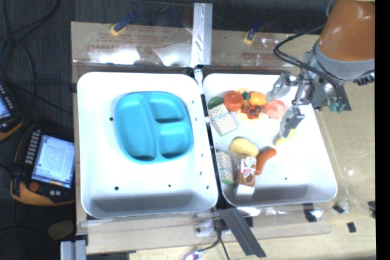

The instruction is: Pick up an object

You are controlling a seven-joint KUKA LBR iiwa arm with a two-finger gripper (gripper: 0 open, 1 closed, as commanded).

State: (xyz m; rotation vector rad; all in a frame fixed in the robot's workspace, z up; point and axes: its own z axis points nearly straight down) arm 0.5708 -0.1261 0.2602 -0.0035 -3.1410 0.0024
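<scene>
Hand [290,108] poised over the right bin [323,161], nothing gripped.
You see its fingers spread apart above bare floor; the toy food pile [247,103] lies just beside it, leaving room to descend.

Nothing I can actually read from my feed here. The small carton [246,175] in the right bin [317,155] has some print on it, and the checkered packet [223,122] too, but it's all too tiny and blurry. The handheld screen [51,158] left of the counter glows, with no legible text.
</scene>
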